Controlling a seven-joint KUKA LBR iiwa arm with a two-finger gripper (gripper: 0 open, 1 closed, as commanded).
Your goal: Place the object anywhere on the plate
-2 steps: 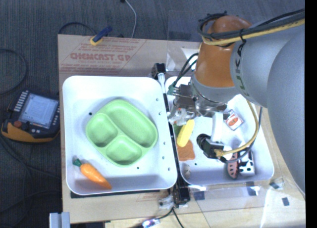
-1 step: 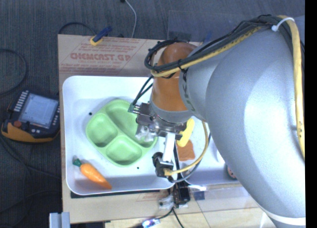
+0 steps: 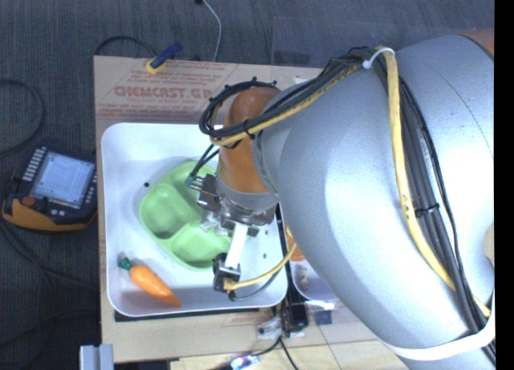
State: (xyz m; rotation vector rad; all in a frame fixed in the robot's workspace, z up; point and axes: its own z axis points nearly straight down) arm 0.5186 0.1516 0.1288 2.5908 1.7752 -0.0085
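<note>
Trouble is most to be expected at the grasp. The carrot [image 3: 148, 278] lies flat in the lower-left corner of the left bin [image 3: 120, 148], close to the bin's wall. The jaws could be blocked by that wall, or the rounded, tapered body could be squeezed out sideways. The wrist [image 3: 241, 200] is hung over the green plate [image 3: 165, 204], apart from the carrot, and the plate could be knocked or shifted if the arm is swept low across it. Whether the jaws are open or shut cannot be told, since they are hidden beneath the wrist; nothing is seen held. The carrot is seen as a small orange toy with a green stub at its upper-left end, lying aslant, just off the plate's lower edge and not on it.
</note>
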